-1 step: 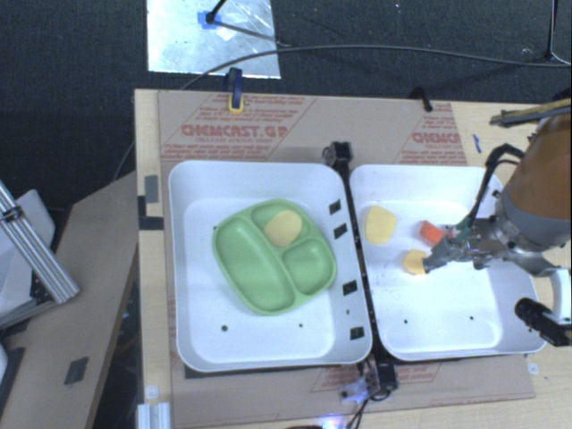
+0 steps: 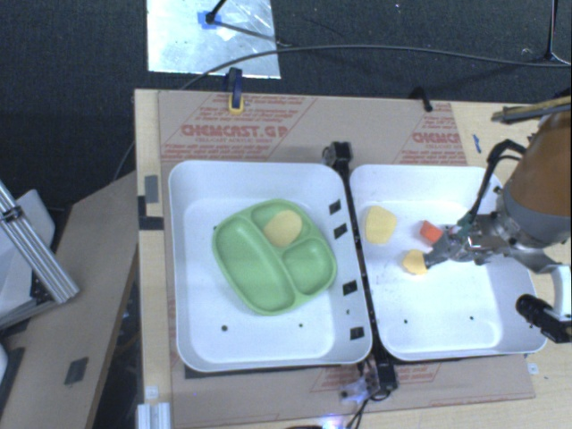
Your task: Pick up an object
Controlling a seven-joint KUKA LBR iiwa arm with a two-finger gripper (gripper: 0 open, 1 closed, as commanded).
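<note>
- On the tabletop (image 2: 295,119), a brown printed board, two shallow white bins sit side by side, their inner rims touching along a row of black clips.
- Left white bin (image 2: 192,239) holds a green three-compartment plastic plate (image 2: 259,271), set at a slant, with a pale yellow rounded piece (image 2: 283,228) lying in its upper compartment.
- Right white bin (image 2: 447,333) holds three loose things: a larger yellow blocky piece (image 2: 380,224) near the dividing rim, a small orange-red block (image 2: 431,231) to its right, and a small yellow rounded lump (image 2: 414,262) below and between them.
- Small yellow lump is nearly as wide as it is long (its long axis, if any, runs roughly left to right); which way it points I cannot tell.
- Grey arm with the orange band comes in from the right, and its gripper (image 2: 440,254) lies low over the right bin, aimed leftward.
- Jaws end just beside the lump's right side, below the orange-red block; whether they are apart or together I cannot tell, and nothing is seen between them.
- Beyond the board, a silvery sheet (image 2: 183,25) lies on the dark floor.
</note>
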